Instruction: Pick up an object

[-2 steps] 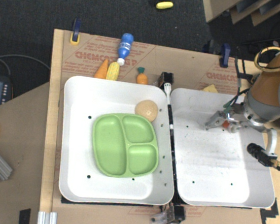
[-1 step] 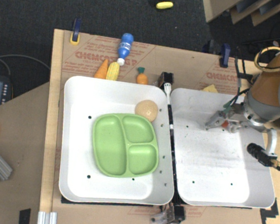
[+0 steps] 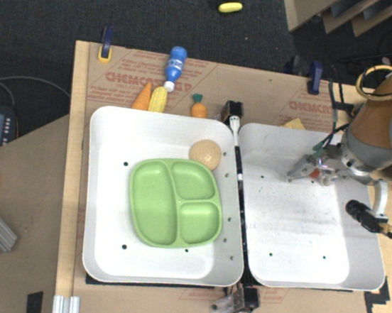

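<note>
A green three-compartment plate [image 3: 175,203] lies in the middle of the left bin [image 3: 107,176]. A tan round object [image 3: 206,153] rests against the plate's far right edge. My gripper [image 3: 314,169] hangs low over the far right part of the right bin [image 3: 300,237], well apart from the plate and the tan object. The grey arm with its orange band [image 3: 377,115] comes in from the right above it. Nothing shows held at the gripper.
Behind the left bin, on the bench, lie a blue-and-white bottle [image 3: 173,67], a corn cob [image 3: 158,98], a carrot [image 3: 141,97], a smaller carrot [image 3: 199,107] and a black item [image 3: 232,110]. A yellow object [image 3: 231,7] lies on the dark floor beyond.
</note>
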